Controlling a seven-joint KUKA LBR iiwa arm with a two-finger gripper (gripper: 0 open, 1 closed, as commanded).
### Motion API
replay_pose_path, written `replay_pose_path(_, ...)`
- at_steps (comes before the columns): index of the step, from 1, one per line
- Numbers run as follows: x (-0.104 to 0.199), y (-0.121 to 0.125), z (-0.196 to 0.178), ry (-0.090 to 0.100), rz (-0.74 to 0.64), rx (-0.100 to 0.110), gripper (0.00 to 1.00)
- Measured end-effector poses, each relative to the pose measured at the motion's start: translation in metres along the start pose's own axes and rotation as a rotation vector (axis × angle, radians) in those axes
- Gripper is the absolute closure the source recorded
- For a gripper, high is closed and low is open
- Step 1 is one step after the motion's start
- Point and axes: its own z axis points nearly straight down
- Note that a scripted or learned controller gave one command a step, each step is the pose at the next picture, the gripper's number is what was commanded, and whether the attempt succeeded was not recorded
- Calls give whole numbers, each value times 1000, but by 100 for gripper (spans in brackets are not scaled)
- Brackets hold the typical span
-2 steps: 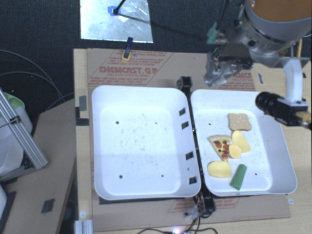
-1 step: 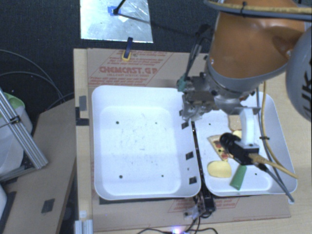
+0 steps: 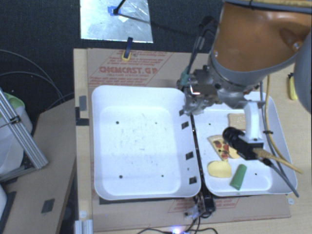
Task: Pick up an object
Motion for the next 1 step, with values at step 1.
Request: replay_pose_path(1,-40,0,-3,-2,8,1,100)
